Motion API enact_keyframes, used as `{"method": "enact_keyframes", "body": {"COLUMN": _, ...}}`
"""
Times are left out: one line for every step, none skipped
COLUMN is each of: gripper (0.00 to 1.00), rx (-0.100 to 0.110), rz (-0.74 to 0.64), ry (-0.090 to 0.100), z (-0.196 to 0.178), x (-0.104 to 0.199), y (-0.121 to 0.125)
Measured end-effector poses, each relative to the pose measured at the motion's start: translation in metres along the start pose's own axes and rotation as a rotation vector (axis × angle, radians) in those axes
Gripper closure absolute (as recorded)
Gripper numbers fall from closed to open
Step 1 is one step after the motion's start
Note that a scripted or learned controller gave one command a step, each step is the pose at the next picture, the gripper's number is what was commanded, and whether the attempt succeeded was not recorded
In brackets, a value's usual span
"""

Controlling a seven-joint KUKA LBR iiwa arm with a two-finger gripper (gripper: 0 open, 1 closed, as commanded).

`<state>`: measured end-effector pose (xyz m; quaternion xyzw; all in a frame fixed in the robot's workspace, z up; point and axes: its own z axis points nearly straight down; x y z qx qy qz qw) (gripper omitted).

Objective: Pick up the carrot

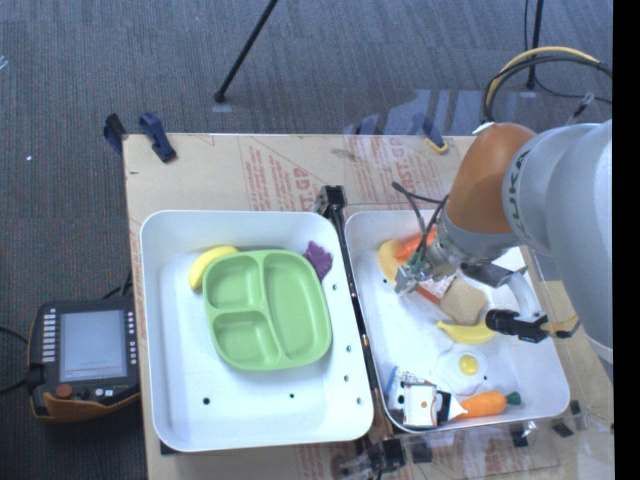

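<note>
The carrot (483, 404) lies in the right bin (556, 368), close to its near rim and toward the near right corner, with its orange body pointing left and its green top at the right end, so its long axis runs roughly along that rim with a slight tilt. It rests just right of a small printed carton (420, 404) and just below a toy fried egg (464, 369). The hand (412, 276) is at the far left part of the same bin, low over a cluster of toys: a yellow piece (389, 258), an orange piece beside it, and a tan bread slice (465, 300) a little to its right. Whether the hand is apart or together cannot be told from this slanted view, and nothing is plainly seen between its tips. A banana (466, 333) sits between that cluster and the egg. The relation that matters is this: the carrot lies well apart from the hand, toward the near edge of the surface and to the right, so the arm would need to travel across the bin over the banana and egg. By my judgement, a grasp across the carrot's short width would suit best, closing front to back. The left bin (175, 388) holds a green divided plate (268, 308), a second banana (207, 262) and purple grapes (318, 259).
</note>
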<state>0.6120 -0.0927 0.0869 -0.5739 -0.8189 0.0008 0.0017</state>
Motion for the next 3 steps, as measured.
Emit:
{"method": "enact_keyframes", "body": {"gripper": 1.00, "rx": -0.004, "rz": -0.318, "ry": -0.004, "z": -0.001, "x": -0.057, "y": -0.016}}
{"method": "enact_keyframes", "body": {"gripper": 0.00, "rx": -0.004, "rz": -0.319, "ry": -0.002, "z": -0.001, "x": -0.056, "y": -0.016}}
{"method": "enact_keyframes", "body": {"gripper": 0.00, "rx": 0.007, "rz": -0.510, "ry": 0.008, "z": 0.002, "x": -0.005, "y": 0.026}}
